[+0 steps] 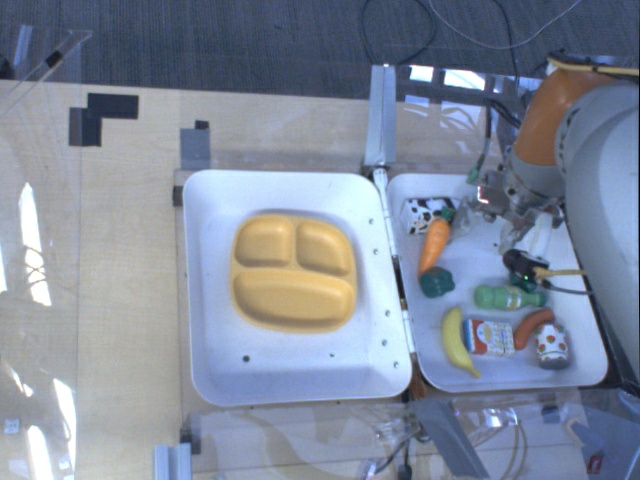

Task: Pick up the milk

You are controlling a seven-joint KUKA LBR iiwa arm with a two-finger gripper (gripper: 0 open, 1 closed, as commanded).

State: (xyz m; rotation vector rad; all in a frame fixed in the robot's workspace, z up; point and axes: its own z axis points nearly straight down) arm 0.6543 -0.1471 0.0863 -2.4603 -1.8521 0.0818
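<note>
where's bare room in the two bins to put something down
Left bin: white floor all round the yellow tray, widest along the near edge. Right bin: crowded; milk carton, carrot, banana, green bottle, only a small central patch between them.

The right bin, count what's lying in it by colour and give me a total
Black-and-white: 1, milk carton
Orange: 1, carrot
Green: 2, dark green piece, green bottle
Yellow: 1, banana
Red or red-and-white: 3, small carton, sausage, spotted can
Total: 8

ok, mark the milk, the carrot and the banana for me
milk [429,214], camera view, on its cow-patterned side.
carrot [434,245], camera view, middle of the orange body.
banana [455,340], camera view, middle of the yellow curve.
</note>
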